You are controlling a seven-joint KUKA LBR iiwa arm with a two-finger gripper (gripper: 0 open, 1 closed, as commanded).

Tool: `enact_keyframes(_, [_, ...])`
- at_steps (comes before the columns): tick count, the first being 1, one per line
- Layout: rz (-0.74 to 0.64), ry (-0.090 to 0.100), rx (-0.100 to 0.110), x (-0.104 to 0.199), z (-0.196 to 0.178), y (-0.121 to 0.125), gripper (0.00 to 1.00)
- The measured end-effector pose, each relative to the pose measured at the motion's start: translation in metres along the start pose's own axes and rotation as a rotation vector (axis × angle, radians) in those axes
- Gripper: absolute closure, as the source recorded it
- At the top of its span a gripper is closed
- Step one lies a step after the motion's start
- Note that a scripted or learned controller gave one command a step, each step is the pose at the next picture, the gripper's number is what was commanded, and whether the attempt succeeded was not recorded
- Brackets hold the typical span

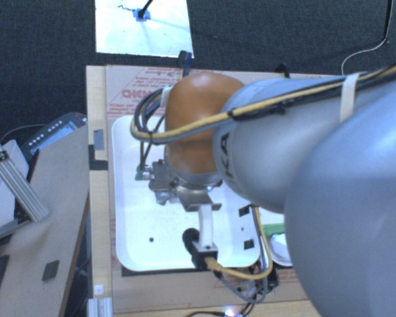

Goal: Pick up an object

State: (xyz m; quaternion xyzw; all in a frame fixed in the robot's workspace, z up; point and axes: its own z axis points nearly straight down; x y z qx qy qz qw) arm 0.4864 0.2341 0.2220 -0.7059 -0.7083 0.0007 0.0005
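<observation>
The grey arm with its orange band (pixel 191 121) reaches in from the right and hangs low over the left white bin (pixel 129 197). The gripper (pixel 161 185) appears as a cluster of metal parts under the wrist, over the middle of that bin; the wrist hides its tips. A green object (pixel 274 230) peeks out beside the arm at the right. Two small dark pieces (pixel 244 211) (pixel 249 244) lie on the white floor near it. A tiny dark speck (pixel 151 239) sits on the bin floor below the gripper.
A pale round thing (pixel 281 249) shows at the lower right under the arm. The bins rest on a cardboard sheet (pixel 129 88). A grey bench with a handset (pixel 53 132) stands to the left. Bare white floor spreads over the bin's left part.
</observation>
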Motion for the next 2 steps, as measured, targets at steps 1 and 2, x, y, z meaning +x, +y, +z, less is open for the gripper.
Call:
enact_keyframes(1, [0.002,0.0,0.0,0.0,0.0096,-0.0001,1.0])
enact_keyframes(2, [0.002,0.001,-0.002,0.0001,0.0047,0.0001,1.0])
